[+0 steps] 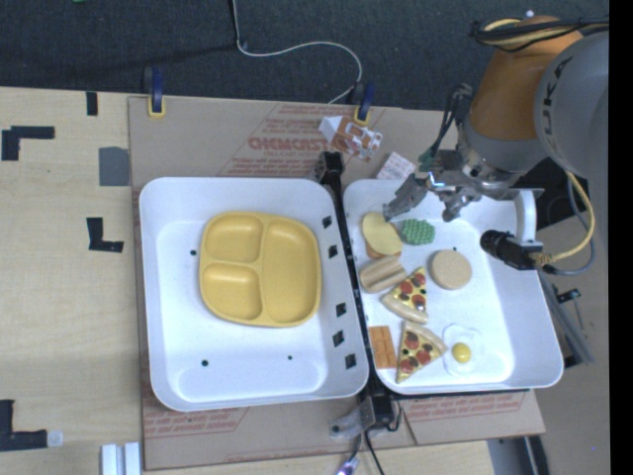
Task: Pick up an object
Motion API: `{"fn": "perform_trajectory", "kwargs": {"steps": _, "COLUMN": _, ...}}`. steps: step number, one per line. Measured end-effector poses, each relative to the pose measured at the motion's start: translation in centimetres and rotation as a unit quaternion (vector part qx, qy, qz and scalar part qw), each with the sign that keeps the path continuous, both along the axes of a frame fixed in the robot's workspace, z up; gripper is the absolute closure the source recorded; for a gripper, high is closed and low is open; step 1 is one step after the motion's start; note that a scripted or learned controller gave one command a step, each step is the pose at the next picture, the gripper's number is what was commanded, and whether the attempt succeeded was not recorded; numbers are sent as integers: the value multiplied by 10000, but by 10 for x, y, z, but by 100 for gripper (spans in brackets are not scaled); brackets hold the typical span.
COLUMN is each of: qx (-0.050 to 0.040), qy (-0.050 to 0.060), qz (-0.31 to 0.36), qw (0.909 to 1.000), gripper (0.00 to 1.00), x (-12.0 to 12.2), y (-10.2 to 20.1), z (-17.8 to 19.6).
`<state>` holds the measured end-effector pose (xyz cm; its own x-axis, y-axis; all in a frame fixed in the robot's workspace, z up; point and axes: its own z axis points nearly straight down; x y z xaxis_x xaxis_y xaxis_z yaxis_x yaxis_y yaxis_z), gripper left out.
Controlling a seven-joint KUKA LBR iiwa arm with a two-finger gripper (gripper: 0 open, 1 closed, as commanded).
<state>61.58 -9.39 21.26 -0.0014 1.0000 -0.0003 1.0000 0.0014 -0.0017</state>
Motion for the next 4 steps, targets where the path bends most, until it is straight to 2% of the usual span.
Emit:
{"fn": "perform_trajectory", "kwargs": {"steps": 1, "qx": 5, "qy": 33, "qz": -2, "qw": 10000, "gripper": 0, "x": -10, "y": 1, "z": -124}}
{"fn": "perform_trajectory", "kwargs": {"steps": 2, "qx": 3, "qy": -9, "qz": 7, "qw": 10000, "gripper": 0, "x": 32, "y": -7, "z": -129}}
{"fn": "perform_trajectory", "kwargs": {"steps": 3, "qx": 3, "qy": 2, "qz": 0, "qw": 10000, "gripper": 0, "x": 28, "y": -2, "z": -129}}
{"fn": "perform_trajectory", "kwargs": {"steps": 4, "qx": 1, "qy": -2, "qz": -2, "qw": 10000, "gripper": 0, "x": 24, "y": -16, "z": -128}}
